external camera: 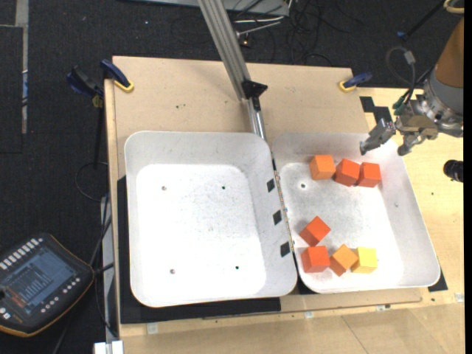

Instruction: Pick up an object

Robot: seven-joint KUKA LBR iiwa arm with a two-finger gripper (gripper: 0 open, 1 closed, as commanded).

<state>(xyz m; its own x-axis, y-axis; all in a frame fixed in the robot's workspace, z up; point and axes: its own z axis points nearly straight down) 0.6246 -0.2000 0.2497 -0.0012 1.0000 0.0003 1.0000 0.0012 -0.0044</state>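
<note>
Camera view from above shows the task not yet begun in any way that counts: every block lies loose in the right bin [413, 220], and the tool [389, 144] carries nothing. Three orange blocks sit in a row toward the far side of that bin, the rightmost orange-red block [369, 174] touching its neighbour [347, 172], with a paler orange block [321, 167] just to their left. Nearer the front edge lie a lone orange block [316, 230] and, in front of it, a row of a red-orange block [316, 258], an orange block [344, 259] and a yellow block [366, 259]. The left bin [147, 153] holds no blocks. What remains is the whole pick: descend, close, lift. The arm [450, 72] comes in from the right, its wrist over the far right corner of the right bin, above the worktop [192, 94]. The tool's two fingers [373, 140] are spread apart with bare space between them, pointing down and leftward, poised beyond the far row of blocks, nearest the orange-red one.
</note>
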